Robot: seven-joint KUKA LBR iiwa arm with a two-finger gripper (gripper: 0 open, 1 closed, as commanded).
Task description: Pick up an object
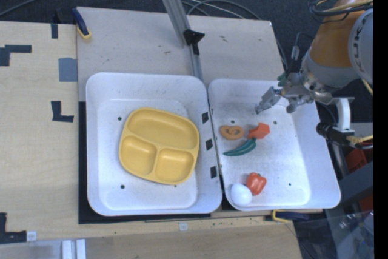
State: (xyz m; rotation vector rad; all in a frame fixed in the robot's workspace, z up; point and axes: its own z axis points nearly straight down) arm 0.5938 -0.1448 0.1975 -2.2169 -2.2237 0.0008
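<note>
My gripper (pixel 276 104) hangs over the upper right part of the right bin (pixel 315 173), open, with nothing between its fingers. Below and left of it lie a brown pretzel-like piece (pixel 231 131), a small orange-red piece (pixel 260 130) and a green pepper (pixel 240 148). Near the bin's front edge sit a red pepper (pixel 256 182) and a white egg (pixel 241 194), touching each other. The grey arm with its orange band (pixel 339 33) comes in from the right.
The left bin (pixel 103 191) holds a yellow divided plate (pixel 159 145). A metal pole (pixel 173 0) slants up from the seam between the bins. Cables lie on the dark floor behind the bench.
</note>
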